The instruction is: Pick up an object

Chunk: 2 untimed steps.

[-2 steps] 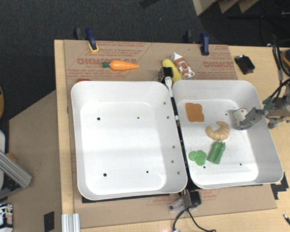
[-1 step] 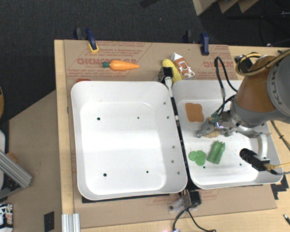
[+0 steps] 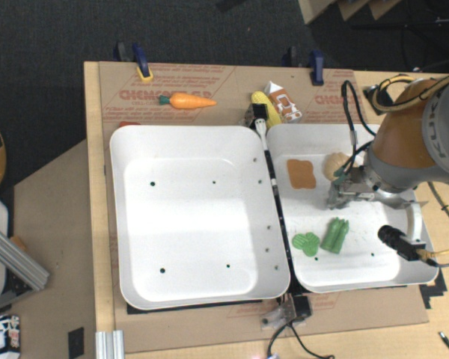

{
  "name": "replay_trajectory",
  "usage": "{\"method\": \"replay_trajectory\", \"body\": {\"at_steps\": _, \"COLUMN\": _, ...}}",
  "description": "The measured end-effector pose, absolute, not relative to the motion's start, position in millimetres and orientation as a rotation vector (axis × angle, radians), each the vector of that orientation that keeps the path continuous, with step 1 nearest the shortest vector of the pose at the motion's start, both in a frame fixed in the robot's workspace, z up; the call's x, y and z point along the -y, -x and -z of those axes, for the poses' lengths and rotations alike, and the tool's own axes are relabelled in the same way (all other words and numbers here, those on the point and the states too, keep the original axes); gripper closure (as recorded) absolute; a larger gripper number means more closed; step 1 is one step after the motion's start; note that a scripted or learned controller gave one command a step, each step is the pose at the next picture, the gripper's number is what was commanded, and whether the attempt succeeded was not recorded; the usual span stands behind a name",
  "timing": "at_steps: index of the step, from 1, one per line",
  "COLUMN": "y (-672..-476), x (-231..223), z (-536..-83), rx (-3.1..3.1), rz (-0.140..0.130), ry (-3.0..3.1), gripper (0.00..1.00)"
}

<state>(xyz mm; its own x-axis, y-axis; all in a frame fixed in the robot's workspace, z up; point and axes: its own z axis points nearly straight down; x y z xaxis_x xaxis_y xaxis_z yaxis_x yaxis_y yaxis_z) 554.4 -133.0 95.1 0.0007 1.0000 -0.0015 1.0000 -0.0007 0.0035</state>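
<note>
My gripper [image 3: 343,194] reaches down into the right bin [image 3: 359,275], just above its floor near the middle. A beige rounded object [image 3: 334,164] lies right behind it, partly hidden by the wrist. A flat brown square [image 3: 301,174] rests to the gripper's left. Two green toys sit in front of it: a ribbed block [image 3: 335,235] and a smaller leafy piece [image 3: 307,243]. I see nothing held by the gripper.
The left bin [image 3: 135,200] sits beside the right one. Behind the bins on the cardboard lie an orange carrot [image 3: 187,102], a yellow toy [image 3: 263,105] and a small printed box [image 3: 286,106]. Two blue clamps [image 3: 143,63] hold the board's far edge. Cables run at the right.
</note>
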Motion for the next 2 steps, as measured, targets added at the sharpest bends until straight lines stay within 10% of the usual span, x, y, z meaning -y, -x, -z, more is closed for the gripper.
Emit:
{"method": "replay_trajectory", "body": {"at_steps": 1, "y": -634.1, "x": 124.0, "z": -84.9, "rx": -2.221, "rz": -0.006, "ry": -2.212, "gripper": 1.00}}
{"method": "replay_trajectory", "body": {"at_steps": 2, "y": -630.4, "x": 125.0, "z": -85.0, "rx": -2.222, "rz": 0.000, "ry": -2.220, "gripper": 0.00}}
